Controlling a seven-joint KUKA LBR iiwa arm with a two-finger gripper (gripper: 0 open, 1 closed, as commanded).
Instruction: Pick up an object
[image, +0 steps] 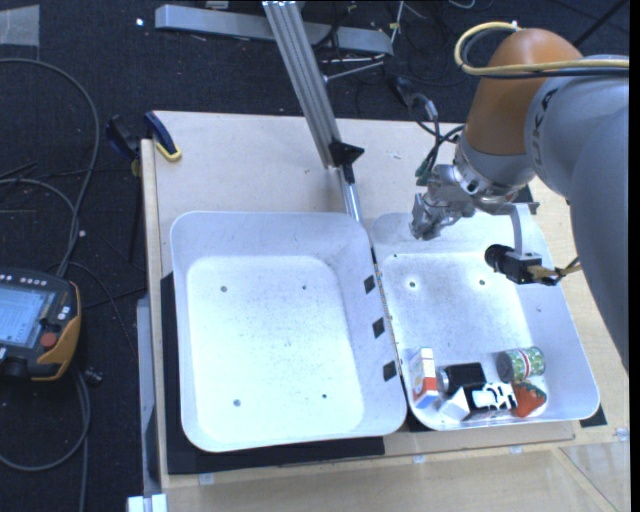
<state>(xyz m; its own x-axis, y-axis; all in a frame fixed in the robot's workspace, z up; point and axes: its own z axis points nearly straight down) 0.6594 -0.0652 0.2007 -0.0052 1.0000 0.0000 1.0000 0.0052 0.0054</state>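
Observation:
Several small objects lie heaped at the near edge of the right bin (560, 330): a white box with red print (425, 375), a black block (464, 377), a green-labelled can on its side (522, 363), a black-and-white item (487, 398) and a red piece (531, 401). My gripper (427, 222) hangs over the far left corner of the right bin, well away from the heap. Nothing is seen between its fingers, and I cannot make out how they stand.
The left bin (190, 300) sits beside the right one, with black clips (380, 326) along the shared rim. A slanted metal pole (310, 85) rises behind the bins. A teach pendant (35, 325) lies on the floor at left.

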